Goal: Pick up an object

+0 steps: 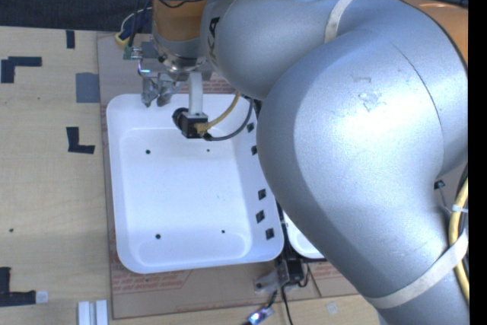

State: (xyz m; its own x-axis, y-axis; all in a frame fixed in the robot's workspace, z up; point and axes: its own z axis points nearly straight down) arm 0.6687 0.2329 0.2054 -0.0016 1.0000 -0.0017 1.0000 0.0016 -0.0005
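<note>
Hanging over left bin (129, 186) far rim: gripper (176, 99), nothing between fingers.

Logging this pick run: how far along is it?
Done: the arm has reached in, and the gripper sits at the far rim of the left bin. In hand: nothing that I can see; no object shows between or under its fingers, and I cannot tell how they are set. Left: the whole pick. The arm covers most of the right bin, so what lies there is hidden.
</note>
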